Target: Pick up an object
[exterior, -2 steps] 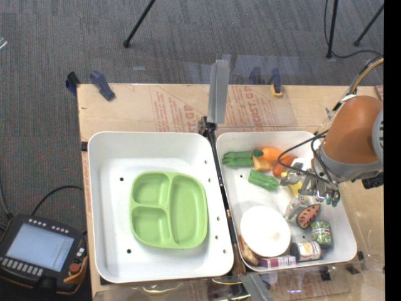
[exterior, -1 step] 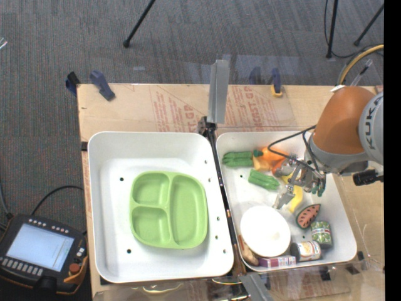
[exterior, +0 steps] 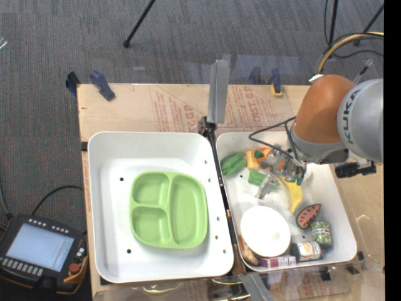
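Observation:
My gripper [exterior: 270, 182] hangs low over the middle of the right bin [exterior: 338, 193], under the orange band of the arm. It sits just beside a small green block [exterior: 256, 177] and left of a yellow banana [exterior: 293, 194]. A green toy vegetable [exterior: 233, 163] and an orange piece [exterior: 254, 158] lie at the bin's upper left. A white round plate [exterior: 265, 231] rests just below the gripper. Nothing can be seen held in it.
A watermelon slice [exterior: 308, 215], a green-topped cup [exterior: 322, 234], a small can [exterior: 307, 251] and a flat box [exterior: 276, 262] crowd the right bin's lower right. The left bin [exterior: 103, 168] holds a green divided plate [exterior: 169, 209]. A teach pendant [exterior: 41, 248] lies at the lower left.

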Robot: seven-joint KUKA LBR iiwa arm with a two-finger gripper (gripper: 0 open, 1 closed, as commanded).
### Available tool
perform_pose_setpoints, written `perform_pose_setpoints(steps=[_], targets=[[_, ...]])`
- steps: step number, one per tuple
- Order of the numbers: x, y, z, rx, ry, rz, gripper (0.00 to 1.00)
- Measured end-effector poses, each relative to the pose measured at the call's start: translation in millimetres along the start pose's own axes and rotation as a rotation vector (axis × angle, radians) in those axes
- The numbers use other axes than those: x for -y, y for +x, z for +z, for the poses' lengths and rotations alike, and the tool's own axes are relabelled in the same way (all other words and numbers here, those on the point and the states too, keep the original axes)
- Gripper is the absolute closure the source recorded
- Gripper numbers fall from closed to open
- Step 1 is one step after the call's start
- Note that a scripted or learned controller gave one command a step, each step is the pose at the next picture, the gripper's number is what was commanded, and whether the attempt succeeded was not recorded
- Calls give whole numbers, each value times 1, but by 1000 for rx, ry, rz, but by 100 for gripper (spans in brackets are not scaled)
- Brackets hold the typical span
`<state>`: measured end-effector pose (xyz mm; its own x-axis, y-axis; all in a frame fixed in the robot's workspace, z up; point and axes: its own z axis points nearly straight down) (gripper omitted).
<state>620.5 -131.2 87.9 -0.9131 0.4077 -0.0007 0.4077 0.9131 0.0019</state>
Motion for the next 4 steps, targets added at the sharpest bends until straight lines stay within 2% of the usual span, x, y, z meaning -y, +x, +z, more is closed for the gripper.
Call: perform_pose_setpoints(steps=[1, 2, 3, 4], targets=[[-53, 8, 0, 0, 0, 43, 0], [12, 60, 0, 0, 1, 46, 0], [41, -18, 0, 0, 1, -21, 0], [34, 21, -5, 18, -7, 33, 0]])
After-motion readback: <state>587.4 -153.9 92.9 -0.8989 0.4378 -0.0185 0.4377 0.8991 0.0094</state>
